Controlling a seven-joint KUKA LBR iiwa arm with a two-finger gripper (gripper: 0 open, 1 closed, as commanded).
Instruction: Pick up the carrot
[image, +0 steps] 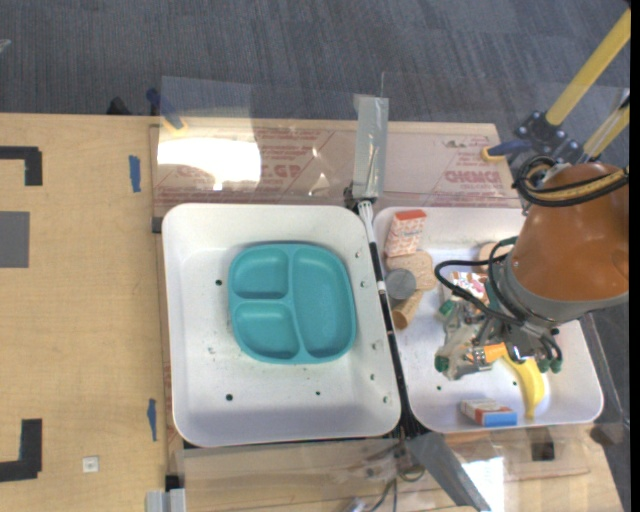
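Camera view. Two shallow white bins sit side by side on the bench. The left bin (190, 330) holds a teal plastic plate with three compartments (293, 302), lying flat near the bin's middle.

The right bin (580, 405) carries several items. At its upper left is a small pink and white carton (406, 233); below that, a grey round cap (400, 284) rests against a tan, cork-like piece (410, 300). A yellow banana (529, 384) lies toward the lower right, and a small white box with red and blue ends (487, 411) lies flat near the front wall.

The grey arm with its orange band (570, 240) reaches over the right bin. The gripper (470, 350) is low among the clutter. A small orange carrot (490, 353) shows just beside the gripper's tip and next to the banana's upper end, its visible part lying roughly left to right. Most of it is hidden, so its pointed end cannot be told. Whether the jaws are spread or closed cannot be told.
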